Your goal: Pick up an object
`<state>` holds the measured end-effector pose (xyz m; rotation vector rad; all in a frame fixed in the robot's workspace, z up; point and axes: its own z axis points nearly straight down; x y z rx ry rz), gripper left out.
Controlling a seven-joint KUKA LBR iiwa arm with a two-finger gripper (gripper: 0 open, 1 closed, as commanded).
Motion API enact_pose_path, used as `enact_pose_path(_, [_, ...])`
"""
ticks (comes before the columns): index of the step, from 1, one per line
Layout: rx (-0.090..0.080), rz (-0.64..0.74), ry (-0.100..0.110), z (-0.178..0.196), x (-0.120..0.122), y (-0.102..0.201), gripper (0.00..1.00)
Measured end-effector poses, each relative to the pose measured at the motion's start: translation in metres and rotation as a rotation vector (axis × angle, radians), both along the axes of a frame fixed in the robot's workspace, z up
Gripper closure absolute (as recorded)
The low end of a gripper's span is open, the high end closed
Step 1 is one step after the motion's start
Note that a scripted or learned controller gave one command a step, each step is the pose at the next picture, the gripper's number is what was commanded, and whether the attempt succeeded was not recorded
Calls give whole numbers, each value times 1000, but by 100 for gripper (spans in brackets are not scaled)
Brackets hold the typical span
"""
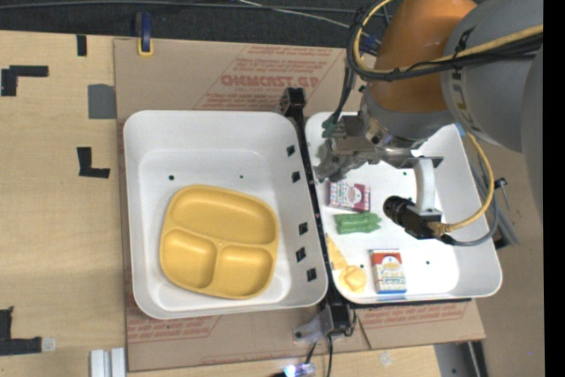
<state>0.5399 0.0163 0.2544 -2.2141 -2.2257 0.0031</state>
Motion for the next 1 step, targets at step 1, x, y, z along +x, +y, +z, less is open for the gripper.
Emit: enact_pose_path(1, [0,-1,1,-15,-13,44,100])
